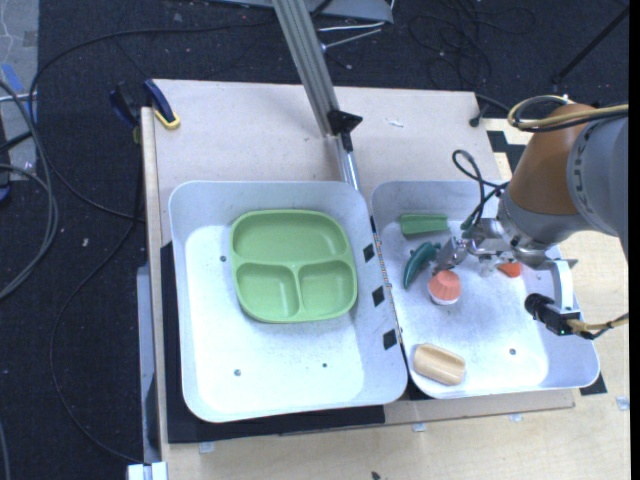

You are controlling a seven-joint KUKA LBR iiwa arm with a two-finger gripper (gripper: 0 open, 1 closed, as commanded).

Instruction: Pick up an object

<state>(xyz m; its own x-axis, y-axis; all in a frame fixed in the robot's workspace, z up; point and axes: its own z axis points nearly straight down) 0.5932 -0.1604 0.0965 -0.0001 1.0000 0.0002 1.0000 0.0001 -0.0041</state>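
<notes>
1. Nearest the camera, a tan bread-like piece (439,364) lies at the front of the right bin (520,373).
2. Mid-bin, a red-orange rounded object (444,287) sits just below the jaws (452,258); whether they are wide or narrow cannot be told. Nothing is seen held between them.
3. A dark green leaf-shaped piece (418,264) lies just left of the jaws.
4. Farther back, a green elongated piece (423,225) rests near the rear wall.
5. The left bin (200,368) carries a green divided plate (294,265).
6. The tabletop (250,133) extends behind both bins.
</notes>
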